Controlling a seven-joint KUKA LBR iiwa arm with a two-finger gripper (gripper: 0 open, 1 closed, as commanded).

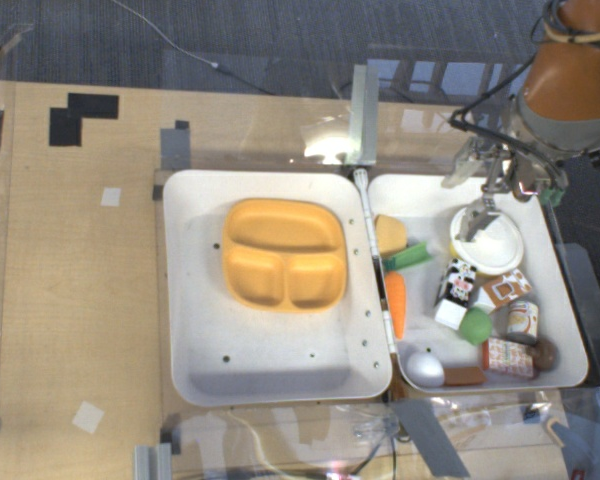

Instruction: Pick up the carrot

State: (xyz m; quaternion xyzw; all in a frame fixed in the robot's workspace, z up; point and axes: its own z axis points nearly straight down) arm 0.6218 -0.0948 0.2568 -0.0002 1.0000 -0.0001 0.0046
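arm (580,63) enters at the 2 o'clock corner of the view, orange band uppermost, wrist angled down toward the right bin (570,298). hand (488,200) hangs over the far part of that bin, above the white bowl (490,243); one finger (477,218) points down onto the bowl's far rim area. cannot tell whether the hand is spread or pressed together: the linkage is cluttered and overlaps the bowl. nothing is visible between the fingers.

carrot (395,303) lies in the right bin, against its left wall, long axis running 12 to 6 o'clock. it sits at about 8 o'clock from the hand, well apart from it. just at the carrot's 12 o'clock: a green item (410,258) and a yellow piece (389,233). at the carrot's 6 o'clock: a silver spoon bowl (424,368) with a brown handle running toward 3 o'clock. at its 3 o'clock: a black-and-white carton (455,290) and a green block (475,325). further toward 4 o'clock: a small can (522,320) and a red-labelled packet (508,358).

left bin (195,368) holds a yellow divided plate (283,253), three compartments, near the bin's middle.

both bins rest on the desk (70,298), light wood with black marks at its 10 o'clock area.
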